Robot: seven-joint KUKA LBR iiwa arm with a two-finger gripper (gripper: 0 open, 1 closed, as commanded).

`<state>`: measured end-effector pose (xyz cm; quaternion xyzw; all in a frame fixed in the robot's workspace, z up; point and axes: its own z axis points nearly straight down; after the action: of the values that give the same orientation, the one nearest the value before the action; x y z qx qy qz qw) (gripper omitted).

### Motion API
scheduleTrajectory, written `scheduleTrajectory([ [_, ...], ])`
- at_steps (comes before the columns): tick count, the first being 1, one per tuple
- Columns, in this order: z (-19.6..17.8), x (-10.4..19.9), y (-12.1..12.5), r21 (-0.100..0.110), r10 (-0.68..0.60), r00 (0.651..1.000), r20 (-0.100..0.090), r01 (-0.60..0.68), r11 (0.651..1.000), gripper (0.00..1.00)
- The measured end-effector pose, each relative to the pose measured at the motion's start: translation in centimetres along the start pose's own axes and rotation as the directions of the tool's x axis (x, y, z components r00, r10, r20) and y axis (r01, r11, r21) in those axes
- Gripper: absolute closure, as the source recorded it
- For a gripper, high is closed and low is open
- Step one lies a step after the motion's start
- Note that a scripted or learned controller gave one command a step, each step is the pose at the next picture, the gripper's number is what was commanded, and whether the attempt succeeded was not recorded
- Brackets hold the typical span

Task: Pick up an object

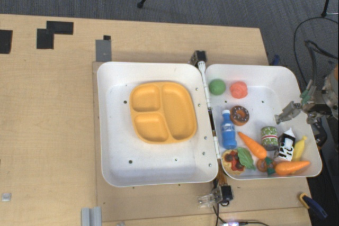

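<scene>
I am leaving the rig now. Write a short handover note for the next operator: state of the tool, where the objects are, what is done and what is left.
Tool: at the right edge of the right bin, over its floor, with nothing seen between its fingers; whether it is open or shut cannot be told.
Objects: all in the right bin. Green ball and red ball at the far end; donut and blue bottle in the middle; carrot, green can and other toy food at the near end.
Left bin: holds a yellow divided plate.
Done: nothing lifted yet.
Left: grasp one object and raise it.
</scene>
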<state>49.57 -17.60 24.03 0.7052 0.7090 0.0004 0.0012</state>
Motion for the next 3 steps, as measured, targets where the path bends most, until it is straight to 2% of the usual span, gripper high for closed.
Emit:
scheduleTrajectory([
  [1, 12.7, -1.0, -0.3, -0.015, -0.218, 0.976, 0.012, 0.219, 0.976, 0.0],
  [2, 11.3, -1.0, 0.0, -0.024, -0.218, 0.976, 0.014, 0.219, 0.976, 1.0],
  [3, 6.5, 4.4, 2.4, -0.002, -0.178, 0.984, -0.001, 0.178, 0.984, 1.0],
])
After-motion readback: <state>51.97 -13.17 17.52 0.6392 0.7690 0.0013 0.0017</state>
